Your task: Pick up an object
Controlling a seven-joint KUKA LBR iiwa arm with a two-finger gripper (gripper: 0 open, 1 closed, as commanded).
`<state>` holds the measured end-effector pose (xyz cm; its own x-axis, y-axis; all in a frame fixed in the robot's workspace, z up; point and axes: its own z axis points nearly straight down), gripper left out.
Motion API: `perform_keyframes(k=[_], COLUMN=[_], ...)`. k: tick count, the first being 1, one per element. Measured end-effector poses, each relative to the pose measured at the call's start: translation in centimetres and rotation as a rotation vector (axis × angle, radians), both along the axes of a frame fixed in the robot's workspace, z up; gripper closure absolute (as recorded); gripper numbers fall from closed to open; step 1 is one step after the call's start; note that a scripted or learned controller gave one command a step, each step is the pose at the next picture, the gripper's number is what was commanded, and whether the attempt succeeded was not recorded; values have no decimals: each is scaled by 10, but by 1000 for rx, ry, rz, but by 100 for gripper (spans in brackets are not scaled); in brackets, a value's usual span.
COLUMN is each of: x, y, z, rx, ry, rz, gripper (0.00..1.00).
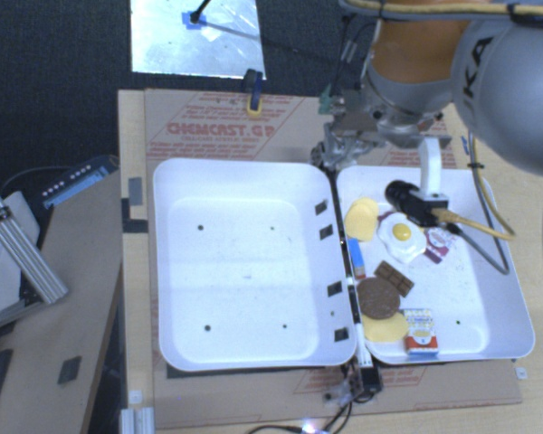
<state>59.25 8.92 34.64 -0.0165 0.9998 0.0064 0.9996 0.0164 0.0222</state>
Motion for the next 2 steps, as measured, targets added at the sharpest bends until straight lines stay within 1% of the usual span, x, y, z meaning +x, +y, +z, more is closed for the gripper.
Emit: perform_keyframes(k=[1,2], x=[25,-21], y=[61,53], z=[159,22], rx=[0,-9], ry=[1,34], rz=[-5,-17], gripper=[100,100])
